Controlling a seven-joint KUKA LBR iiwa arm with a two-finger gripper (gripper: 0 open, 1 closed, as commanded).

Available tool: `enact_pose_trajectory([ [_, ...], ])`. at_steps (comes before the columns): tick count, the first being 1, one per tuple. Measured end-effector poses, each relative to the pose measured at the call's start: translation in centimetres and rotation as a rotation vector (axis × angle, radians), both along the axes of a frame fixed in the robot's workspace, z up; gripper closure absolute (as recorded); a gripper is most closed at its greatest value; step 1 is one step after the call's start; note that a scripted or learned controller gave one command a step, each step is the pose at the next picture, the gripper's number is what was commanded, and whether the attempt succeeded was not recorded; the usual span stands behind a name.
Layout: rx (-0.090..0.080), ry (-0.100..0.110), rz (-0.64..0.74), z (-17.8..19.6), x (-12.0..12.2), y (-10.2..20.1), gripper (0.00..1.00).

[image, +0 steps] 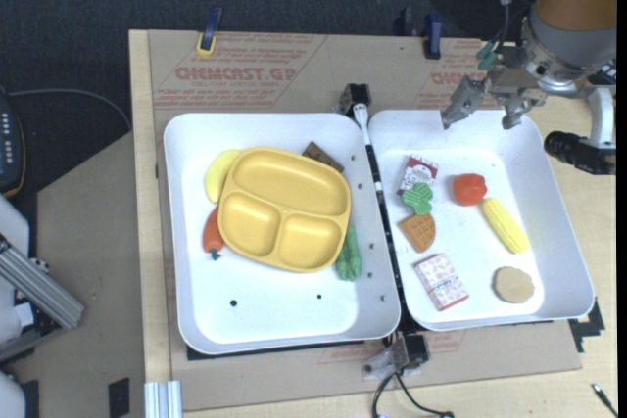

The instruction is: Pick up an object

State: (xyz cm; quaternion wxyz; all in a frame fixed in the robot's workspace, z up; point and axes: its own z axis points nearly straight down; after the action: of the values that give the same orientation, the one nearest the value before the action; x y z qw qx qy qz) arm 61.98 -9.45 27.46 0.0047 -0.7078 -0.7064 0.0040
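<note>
Overhead, the arm reaches in from the right, its gripper (pixel 483 111) spread wide and holding nothing above the right bin's (pixel 560 210) far edge, well apart from the tomato (pixel 469 189).

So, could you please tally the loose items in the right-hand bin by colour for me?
Red and white: 2, packet and box
Red: 1, tomato
Yellow: 1, corn
Green: 1, leafy piece
Orange-brown: 1, waffle piece
Tan: 1, round cookie
Total: 7
</note>
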Motion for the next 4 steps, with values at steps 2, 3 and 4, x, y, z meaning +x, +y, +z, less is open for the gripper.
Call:
enact_pose_trajectory([
  [2,0.0,-0.006,0.001,-5.6,0.1,-0.3,0.0],
  [3,0.0,-0.007,0.002,-9.9,-0.3,-0.4,0.0],
  [4,0.0,-0.005,0.001,-14.5,-0.9,-0.9,0.0],
])
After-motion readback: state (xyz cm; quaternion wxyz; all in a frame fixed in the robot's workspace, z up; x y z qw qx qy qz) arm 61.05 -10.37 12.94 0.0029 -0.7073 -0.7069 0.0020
